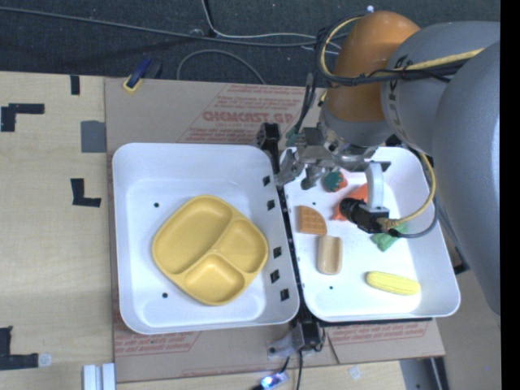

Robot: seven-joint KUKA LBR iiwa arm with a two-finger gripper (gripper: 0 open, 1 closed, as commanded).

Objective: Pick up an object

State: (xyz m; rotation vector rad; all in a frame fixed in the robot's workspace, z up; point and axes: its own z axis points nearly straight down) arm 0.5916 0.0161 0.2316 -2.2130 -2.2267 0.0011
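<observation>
Objects are seen in the right bin [439, 295]: a corn cob [392, 283], a tan block [329, 255], a waffle-like piece [309, 220]. The gripper [313, 171] is poised above its upper left corner; its closure cannot be told.

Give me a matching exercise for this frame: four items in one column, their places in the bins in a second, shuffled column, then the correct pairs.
Items
1. yellow divided plate
2. corn cob
3. tan bread-like piece
4. gripper

Places
A. near the front right corner of the right bin
B. over the back left part of the right bin
C. middle of the left bin
D. right bin, just in front of the brown waffle-like piece

Pairs: 1-C, 2-A, 3-D, 4-B
</observation>
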